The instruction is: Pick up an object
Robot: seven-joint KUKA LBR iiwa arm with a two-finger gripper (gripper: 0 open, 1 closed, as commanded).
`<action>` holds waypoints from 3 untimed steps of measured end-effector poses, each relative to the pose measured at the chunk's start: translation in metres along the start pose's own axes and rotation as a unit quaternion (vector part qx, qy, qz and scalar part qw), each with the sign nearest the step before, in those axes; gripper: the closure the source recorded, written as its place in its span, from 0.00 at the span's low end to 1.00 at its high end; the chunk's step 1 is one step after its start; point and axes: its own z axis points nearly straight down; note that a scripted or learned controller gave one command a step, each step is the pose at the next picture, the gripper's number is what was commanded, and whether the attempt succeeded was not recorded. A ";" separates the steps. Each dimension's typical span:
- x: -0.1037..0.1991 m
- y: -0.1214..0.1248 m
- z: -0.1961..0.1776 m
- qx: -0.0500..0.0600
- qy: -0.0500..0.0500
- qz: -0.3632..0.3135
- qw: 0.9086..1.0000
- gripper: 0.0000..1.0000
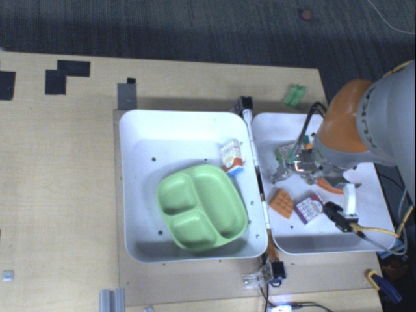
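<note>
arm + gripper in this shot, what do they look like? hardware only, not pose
The arm is grey and rounded, with an orange band above the wrist. Below the band sits a darker metallic gripper assembly over the right bin. A thin black cable loops from the band down toward the gripper. No markings are legible.

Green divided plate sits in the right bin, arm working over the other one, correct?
Not quite. The camera view shows the green divided plate in the left bin. The arm's end effector is over the right bin, the other one.
</note>
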 end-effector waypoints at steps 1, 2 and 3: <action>0.000 0.037 0.001 0.001 0.001 -0.002 1.000 0.00; -0.018 0.041 0.002 0.002 0.001 -0.001 1.000 0.00; -0.017 0.018 0.001 0.001 0.000 -0.001 1.000 0.00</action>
